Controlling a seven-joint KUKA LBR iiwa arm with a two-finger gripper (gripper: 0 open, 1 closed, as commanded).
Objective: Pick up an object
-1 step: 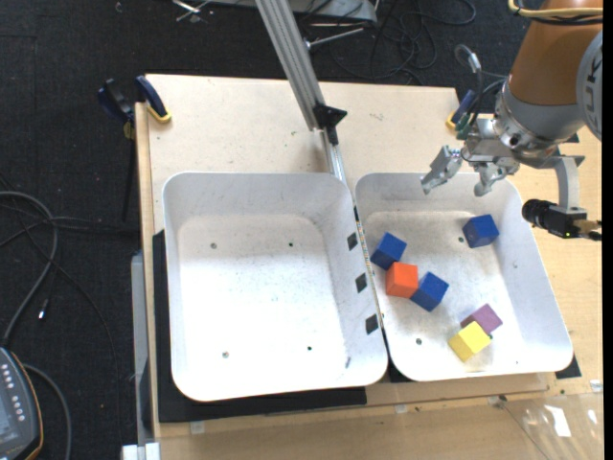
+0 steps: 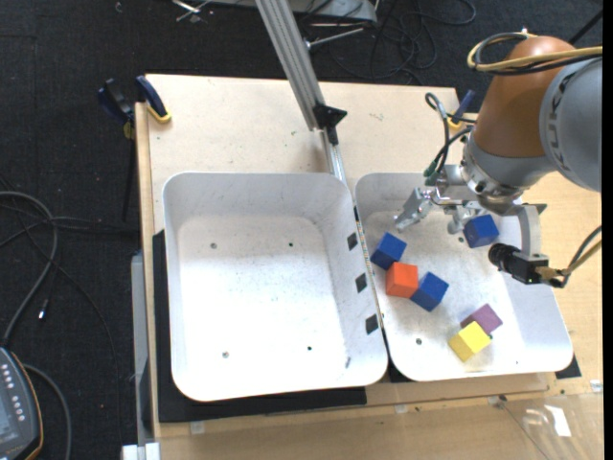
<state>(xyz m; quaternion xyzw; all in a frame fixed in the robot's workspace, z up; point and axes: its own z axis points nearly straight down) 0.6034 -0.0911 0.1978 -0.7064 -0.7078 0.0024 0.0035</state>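
My gripper hangs over the back of the right bin with its two silver fingers spread open and nothing between them. One blue block lies just right of the right-hand finger, outside the gap. In front of the gripper, another blue block sits near the bin's left wall. Beside it lie an orange block and a third blue block. Toward the front edge, a purple block touches a yellow block.
The left bin stands beside the right one, sharing a raised divider. A slanted metal rail comes down to the back of the bins. Cables hang from the arm's wrist. A black fitting sticks out below it.
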